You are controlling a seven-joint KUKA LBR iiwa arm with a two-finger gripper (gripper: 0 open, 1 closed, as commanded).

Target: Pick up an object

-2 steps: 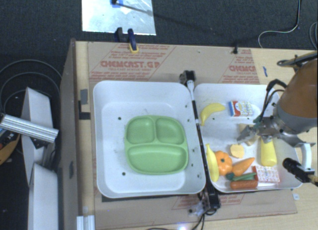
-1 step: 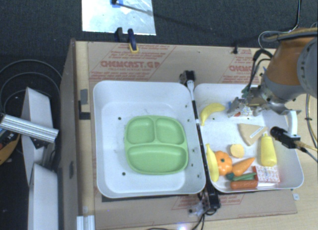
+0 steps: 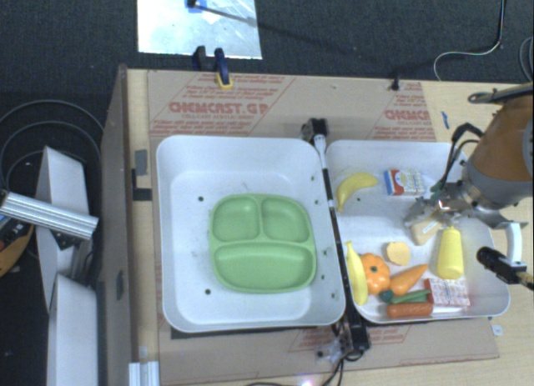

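Observation:
The right bin (image 3: 492, 297) holds several toy foods. A yellow banana (image 3: 356, 186) and a small red-and-white carton (image 3: 405, 182) lie near its far wall. A pale wedge (image 3: 421, 230) lies mid-bin, with a yellow bottle (image 3: 449, 253) just right of it and a round yellow slice (image 3: 399, 253) just left. My gripper (image 3: 437, 206) reaches in from the right and hangs low over the wedge's upper end, between the carton and the bottle. The arm's orange band (image 3: 505, 155) is above it.
At the right bin's front lie an orange pepper (image 3: 376, 274), a carrot (image 3: 408, 278), a yellow piece (image 3: 355, 272), a red sausage-like item (image 3: 409, 310) and a printed packet (image 3: 450, 293). The left bin (image 3: 179, 209) holds a green divided plate (image 3: 263, 241).

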